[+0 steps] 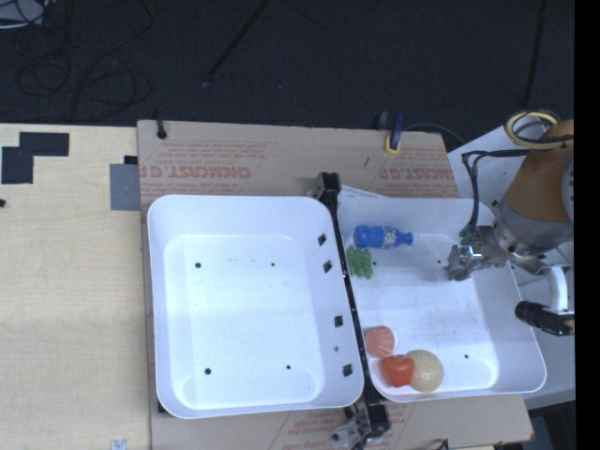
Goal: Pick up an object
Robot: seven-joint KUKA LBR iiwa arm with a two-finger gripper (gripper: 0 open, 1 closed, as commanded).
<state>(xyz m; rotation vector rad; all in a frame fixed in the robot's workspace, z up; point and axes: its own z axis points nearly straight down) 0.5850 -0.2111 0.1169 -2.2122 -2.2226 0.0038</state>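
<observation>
Candidate objects: the right bin [511, 368] holds all the loose things. A blue bottle [382, 238] lies on its side near the far left corner, cap end pointing toward the arm. Just below it, against the divider, sits a small green item [359, 262].
Near-corner cluster: a pale orange piece [379, 341], a red ball-like thing [397, 370] and a cream round one [426, 370] crowd the near left corner; the red and cream ones touch, and the orange one sits just beside them.
Gripper: the gripper [461, 262] is low over the right side of the right bin, on bare floor, well apart from every object. Nothing is seen between its fingers, so it holds nothing; whether the tool is spread or closed cannot be told at this size.
Arm: the orange band [539, 182] and grey wrist come in from the right edge.
Left bin: the left bin [159, 251] shows only its white floor and small dark marks.
Step in hand: judged to be the approach, with no grasp yet made.
Next move calls for: travel leftward to a target. The bottle looks the nearest and stands free of neighbours, so closing across its narrow body seems the likeliest. The cluster in the corner would be harder, since walls and touching items leave little room for fingers.
</observation>
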